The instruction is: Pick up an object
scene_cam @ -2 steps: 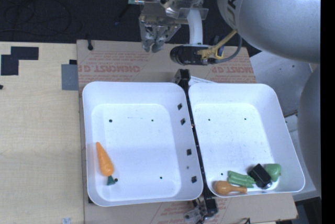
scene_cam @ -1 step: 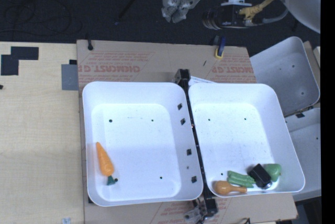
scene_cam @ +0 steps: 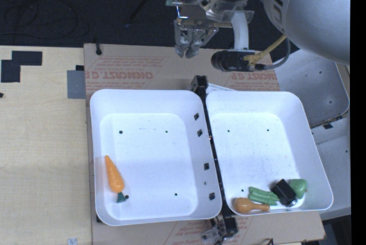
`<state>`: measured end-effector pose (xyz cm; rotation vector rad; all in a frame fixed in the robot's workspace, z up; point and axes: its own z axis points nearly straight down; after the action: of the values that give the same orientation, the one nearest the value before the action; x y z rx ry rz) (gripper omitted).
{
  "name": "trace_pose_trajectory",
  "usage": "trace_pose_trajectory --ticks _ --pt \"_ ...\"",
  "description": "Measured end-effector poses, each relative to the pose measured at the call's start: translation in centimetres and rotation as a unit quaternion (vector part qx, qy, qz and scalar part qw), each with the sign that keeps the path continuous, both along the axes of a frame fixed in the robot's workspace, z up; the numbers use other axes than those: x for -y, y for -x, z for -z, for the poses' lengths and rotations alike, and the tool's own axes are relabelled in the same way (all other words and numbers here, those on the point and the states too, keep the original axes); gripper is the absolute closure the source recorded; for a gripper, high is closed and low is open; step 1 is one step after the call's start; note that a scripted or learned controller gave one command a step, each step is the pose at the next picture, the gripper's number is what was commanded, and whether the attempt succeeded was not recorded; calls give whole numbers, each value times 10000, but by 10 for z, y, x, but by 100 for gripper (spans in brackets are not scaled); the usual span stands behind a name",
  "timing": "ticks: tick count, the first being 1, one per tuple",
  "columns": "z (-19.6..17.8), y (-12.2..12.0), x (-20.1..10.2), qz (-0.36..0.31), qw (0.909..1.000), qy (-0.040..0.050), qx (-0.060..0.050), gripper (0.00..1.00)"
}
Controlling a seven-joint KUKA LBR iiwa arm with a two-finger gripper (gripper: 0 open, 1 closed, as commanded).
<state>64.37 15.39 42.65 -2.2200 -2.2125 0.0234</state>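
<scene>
The grey arm (scene_cam: 309, 3) fills the upper right, its orange band at the top edge above the wrist. Below it the bench carries a brown cardboard sheet (scene_cam: 143, 69) with reversed red lettering, and on that sit the two white bins, side by side and touching along a black clipped seam.

The left bin (scene_cam: 114, 102) holds an orange toy carrot (scene_cam: 114, 174) near its left wall, lying lengthwise with its small green top pointing toward the near edge. The right bin (scene_cam: 297, 112) holds a cluster in its near right corner: a green bean-like piece (scene_cam: 263, 196), a black block (scene_cam: 284, 192) resting partly over it, a rounded green piece (scene_cam: 298, 185) just beside the block against the wall, and a tan pear-shaped toy (scene_cam: 249, 205) touching the bean's near side.

The gripper (scene_cam: 189, 48) hangs above the cardboard behind the bins, well apart from every object, closer to the seam than to either outer wall. Its fingers appear drawn close together with nothing between them, though at this size and against the dark background I cannot tell for certain
</scene>
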Motion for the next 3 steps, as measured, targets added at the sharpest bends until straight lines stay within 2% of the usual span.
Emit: trace_pose_trajectory --ticks 1,2,3 --pt "-6 6 -60 -41 10000 -23 62 100" --pt "-119 28 3 6 9999 -29 121 100" --pt "27 0 50 10 10000 -2 -1 100"
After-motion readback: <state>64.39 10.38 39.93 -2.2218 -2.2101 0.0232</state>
